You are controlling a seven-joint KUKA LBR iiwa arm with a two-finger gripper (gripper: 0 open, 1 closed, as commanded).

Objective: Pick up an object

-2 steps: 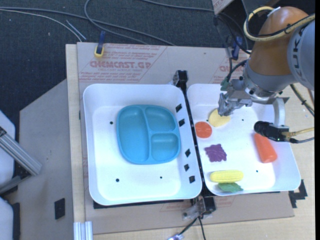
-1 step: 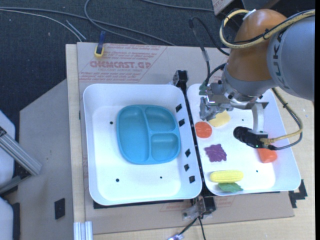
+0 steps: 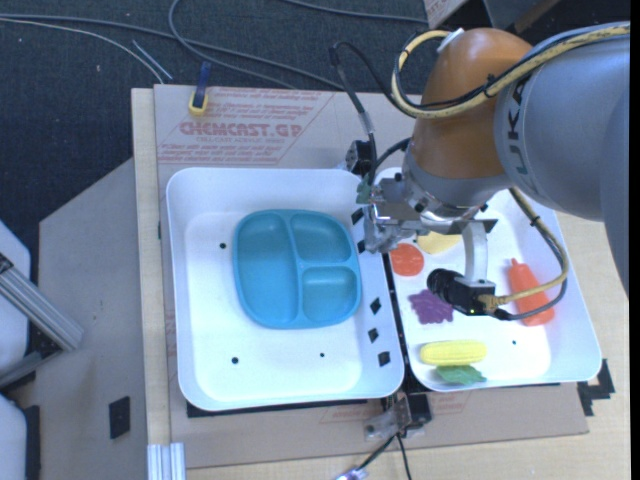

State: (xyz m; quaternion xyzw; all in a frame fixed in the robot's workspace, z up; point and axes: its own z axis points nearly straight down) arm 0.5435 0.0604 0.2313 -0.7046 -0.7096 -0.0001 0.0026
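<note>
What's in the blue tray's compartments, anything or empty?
Empty. The blue tray lies flat in the left bin, all three compartments showing bare blue. The toy food, such as the corn, sits in the right bin.

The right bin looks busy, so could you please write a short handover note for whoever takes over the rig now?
Pincer: low over the right bin's left edge; grip state unreadable.
Right bin holds a red round piece, purple piece, orange carrot, yellow corn and green piece.
Left bin holds the blue divided plate.
Done: nothing visibly lifted.
Left: grasp and raise one object.
</note>
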